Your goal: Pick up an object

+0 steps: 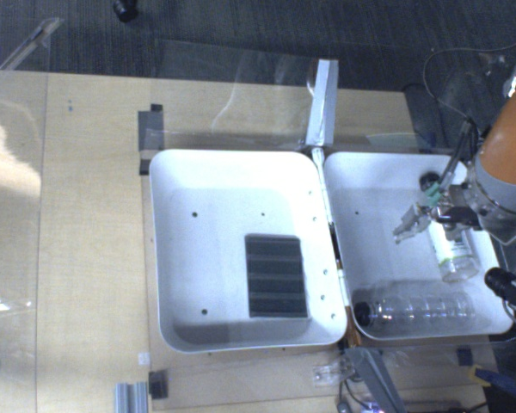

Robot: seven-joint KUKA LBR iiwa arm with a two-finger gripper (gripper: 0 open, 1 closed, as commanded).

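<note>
Lying along the near wall of the right bin (370,175), a clear plastic bottle (417,311) with a dark cap points toward the divider. Just beyond it a smaller clear bottle (453,252) lies under the claw (426,218); whether the claw is open or closed cannot be told. Next door, the left bin (198,188) holds a black ribbed block (276,275) near its front, with bare white floor behind. Both bins sit on the wooden tabletop (77,256).
</note>
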